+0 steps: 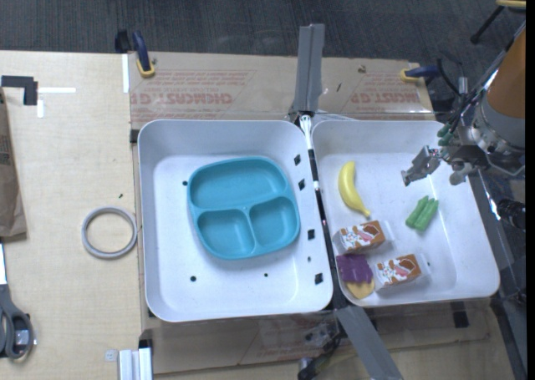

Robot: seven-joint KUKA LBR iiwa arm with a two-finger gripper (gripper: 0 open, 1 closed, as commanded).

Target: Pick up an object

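Note:
The right bin (468, 286) holds a yellow banana (353, 189), a green pod-shaped toy (422, 212), two small snack cartons (362, 237) (401, 271), and a purple item (354, 268) lying on something yellowish. My gripper (436, 171) hovers over the bin's upper right part, just above and behind the green toy. Its fingers are spread open with nothing between them. The banana lies about a hand's width to its left.
The left bin (159, 203) holds a blue divided plate (243, 207). A grey divider post (309, 69) stands between the bins at the back. On the bench to the left lie a tape ring (109, 231) and scissors (12, 332).

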